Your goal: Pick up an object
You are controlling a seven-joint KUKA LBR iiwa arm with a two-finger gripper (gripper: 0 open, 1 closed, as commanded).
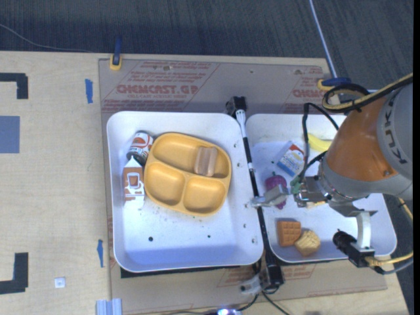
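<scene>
Nearest the camera, a toast-like piece (287, 231) and a pale cookie (308, 242) are seen in the right bin (387, 241). Just beyond, the gripper (262, 202) is held low beside a purple object (275, 189); its opening cannot be told. The approach stage is judged underway; a descent and closure on the purple object are called for. Farther, a yellow divided tray (164, 182) lies in the left bin (131, 241).

A light wooden counter (46, 195) marked with blue tape pieces (88, 90) is bordered above by dark grey carpeted floor (197, 12).
</scene>
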